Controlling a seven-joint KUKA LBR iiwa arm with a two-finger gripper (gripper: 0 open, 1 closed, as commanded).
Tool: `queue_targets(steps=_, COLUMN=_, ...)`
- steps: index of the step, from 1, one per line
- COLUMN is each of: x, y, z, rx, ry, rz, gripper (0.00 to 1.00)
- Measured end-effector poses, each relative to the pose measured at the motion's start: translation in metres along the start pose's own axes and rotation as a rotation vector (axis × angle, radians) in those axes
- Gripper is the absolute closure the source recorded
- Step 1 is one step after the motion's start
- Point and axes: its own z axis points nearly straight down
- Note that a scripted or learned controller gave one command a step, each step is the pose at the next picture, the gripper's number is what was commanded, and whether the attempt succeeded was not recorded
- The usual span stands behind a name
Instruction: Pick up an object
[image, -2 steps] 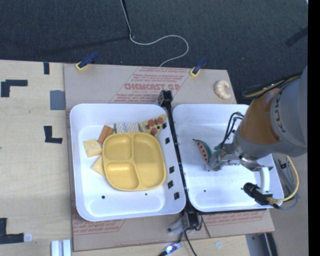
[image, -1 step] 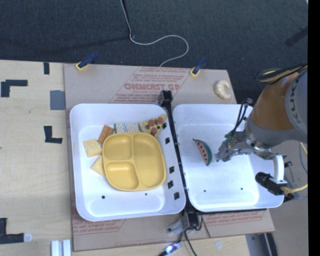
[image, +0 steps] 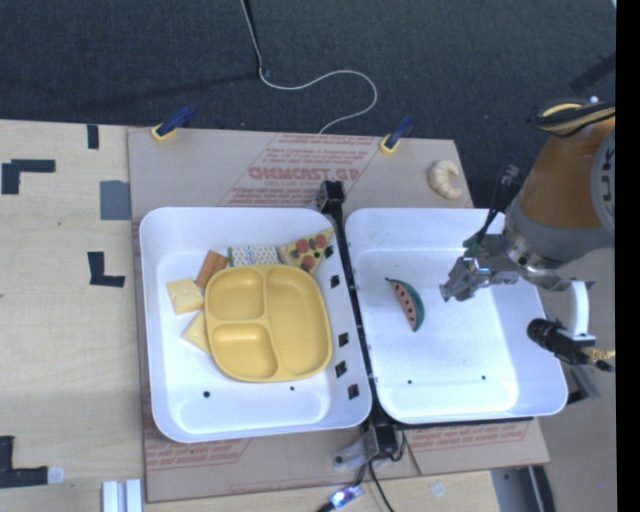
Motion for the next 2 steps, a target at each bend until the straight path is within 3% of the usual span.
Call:
queue_targets(steps=1, x=0.001, y=0.0, z=-0.011, rx=0.004, ry=0.001, rz=0.001, gripper=1.0)
queue_targets(steps=2, x=0.061, y=0.023, z=-0.01, rx=0.005, ry=0.003, rz=-0.005, gripper=1.0)
